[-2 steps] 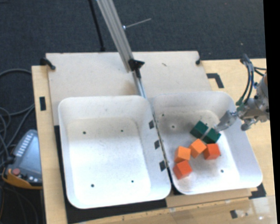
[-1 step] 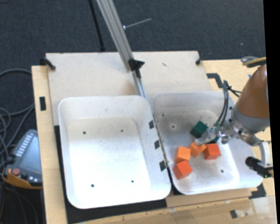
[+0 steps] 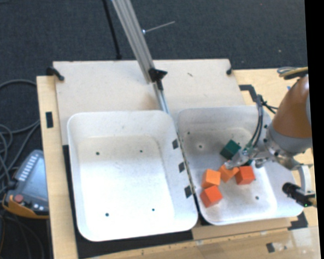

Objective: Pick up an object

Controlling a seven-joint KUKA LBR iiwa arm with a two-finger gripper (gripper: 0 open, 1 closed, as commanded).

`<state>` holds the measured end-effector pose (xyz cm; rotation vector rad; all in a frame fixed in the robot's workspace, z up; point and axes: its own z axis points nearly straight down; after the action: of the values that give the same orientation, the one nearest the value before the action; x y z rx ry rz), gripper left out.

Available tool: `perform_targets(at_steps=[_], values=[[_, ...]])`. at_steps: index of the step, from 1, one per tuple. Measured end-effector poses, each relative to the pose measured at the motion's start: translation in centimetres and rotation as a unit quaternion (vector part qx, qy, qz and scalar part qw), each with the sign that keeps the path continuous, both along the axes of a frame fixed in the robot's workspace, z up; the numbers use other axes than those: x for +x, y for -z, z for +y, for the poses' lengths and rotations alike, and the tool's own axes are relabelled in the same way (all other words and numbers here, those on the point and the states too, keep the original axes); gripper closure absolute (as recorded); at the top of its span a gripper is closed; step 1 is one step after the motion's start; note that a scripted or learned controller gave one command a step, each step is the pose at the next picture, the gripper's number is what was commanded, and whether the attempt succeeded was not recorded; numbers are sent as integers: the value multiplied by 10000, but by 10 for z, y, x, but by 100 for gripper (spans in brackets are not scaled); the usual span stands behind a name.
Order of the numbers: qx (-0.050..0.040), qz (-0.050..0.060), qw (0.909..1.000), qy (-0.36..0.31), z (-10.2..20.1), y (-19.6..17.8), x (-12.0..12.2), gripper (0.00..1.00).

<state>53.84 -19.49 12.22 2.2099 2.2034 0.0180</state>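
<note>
In the right bin (image 3: pixel 205 121) lie several orange blocks: one (image 3: pixel 211 178) near the bin's middle, one (image 3: pixel 211 195) just in front of it, a small one (image 3: pixel 227 173) and one (image 3: pixel 244 175) further right. A dark green block (image 3: pixel 230 148) sits behind them. My gripper (image 3: pixel 241 161) reaches in from the right and hangs low over the group, between the green block and the right-hand orange block. I see nothing held between its fingers.
The left bin (image 3: pixel 76 159) stands beside the right one. A slanted metal pole (image 3: pixel 137 43) rises from behind the bins' shared edge. Cables and a pendant (image 3: pixel 28 181) lie left of the bench.
</note>
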Motion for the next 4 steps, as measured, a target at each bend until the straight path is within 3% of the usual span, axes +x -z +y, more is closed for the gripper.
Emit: perform_targets(at_steps=[3, 4], values=[[18, -52, 10000, -10, 3, 5, 23, 0], [9, -37, 10000, -21, 3, 2, 23, 100]])
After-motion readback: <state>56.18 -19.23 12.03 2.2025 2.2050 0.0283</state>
